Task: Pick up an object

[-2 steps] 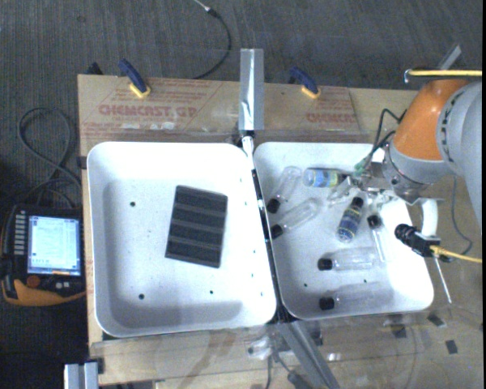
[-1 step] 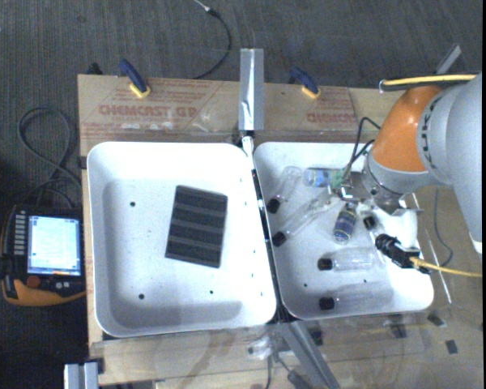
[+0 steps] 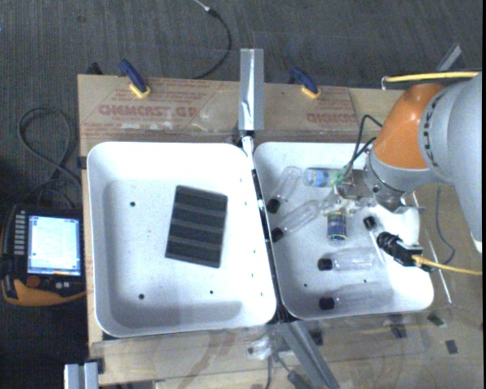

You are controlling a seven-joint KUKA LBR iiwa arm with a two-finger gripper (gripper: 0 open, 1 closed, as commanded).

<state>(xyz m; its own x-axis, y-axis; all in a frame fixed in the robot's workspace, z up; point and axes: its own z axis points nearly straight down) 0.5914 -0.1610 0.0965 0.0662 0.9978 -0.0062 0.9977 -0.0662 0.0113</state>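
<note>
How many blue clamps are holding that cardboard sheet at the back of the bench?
2. One blue clamp grips the cardboard's far edge behind the left bin; the other sits behind the right bin. The arm could hide more farther right.

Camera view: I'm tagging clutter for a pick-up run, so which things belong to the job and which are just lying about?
Job:
- claw
- small bottle with a blue label under it
- clear bottles in the right bin

Lying about:
- black ribbed pad in the left bin
- handheld controller
- blue clamps

A robotics lab: clamped bench [image 3: 105, 108], teach pendant [image 3: 44, 254], loose cables [image 3: 206, 10].
</note>
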